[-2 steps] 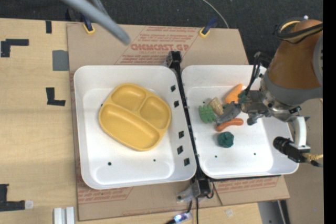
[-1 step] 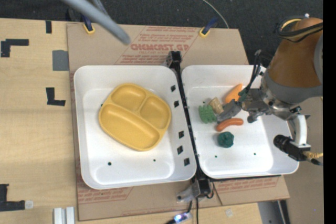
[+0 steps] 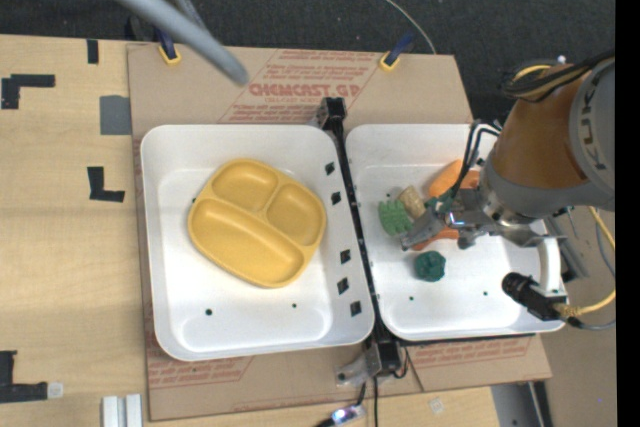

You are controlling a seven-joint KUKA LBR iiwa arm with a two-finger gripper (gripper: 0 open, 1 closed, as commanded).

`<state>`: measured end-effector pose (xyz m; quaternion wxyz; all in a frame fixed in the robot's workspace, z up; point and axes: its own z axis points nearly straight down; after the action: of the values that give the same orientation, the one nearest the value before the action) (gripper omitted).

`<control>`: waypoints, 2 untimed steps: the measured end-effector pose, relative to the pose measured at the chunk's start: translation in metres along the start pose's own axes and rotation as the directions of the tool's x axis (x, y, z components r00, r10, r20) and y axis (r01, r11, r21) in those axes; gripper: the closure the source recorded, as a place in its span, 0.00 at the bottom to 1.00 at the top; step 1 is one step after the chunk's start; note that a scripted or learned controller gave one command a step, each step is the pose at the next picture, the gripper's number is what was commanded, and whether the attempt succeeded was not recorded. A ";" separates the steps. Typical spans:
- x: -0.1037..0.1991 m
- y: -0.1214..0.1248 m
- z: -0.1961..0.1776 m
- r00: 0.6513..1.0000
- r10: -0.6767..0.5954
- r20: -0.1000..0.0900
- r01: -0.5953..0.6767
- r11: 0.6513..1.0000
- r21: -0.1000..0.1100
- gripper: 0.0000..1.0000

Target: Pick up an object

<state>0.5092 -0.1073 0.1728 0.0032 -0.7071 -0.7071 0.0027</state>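
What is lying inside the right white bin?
In the right bin: a light green object, a dark green object and an orange object, partly covered by the arm.

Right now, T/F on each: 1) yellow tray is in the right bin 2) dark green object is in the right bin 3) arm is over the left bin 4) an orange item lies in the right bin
1) False. The yellow divided tray lies in the left bin.
2) True. The dark green object sits on the floor of the right bin.
3) False. The gripper is down over the right bin.
4) True. The orange item lies near the bin's far side, beside the arm.
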 end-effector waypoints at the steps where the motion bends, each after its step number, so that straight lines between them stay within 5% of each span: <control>1: -0.006 0.005 0.059 1.000 0.000 -0.001 0.000 1.000 0.001 0.00; 2: -0.006 0.004 0.090 1.000 -0.001 0.001 0.001 1.000 -0.005 0.00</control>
<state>0.5130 -0.1130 0.0830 0.0012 -0.7069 -0.7073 0.0014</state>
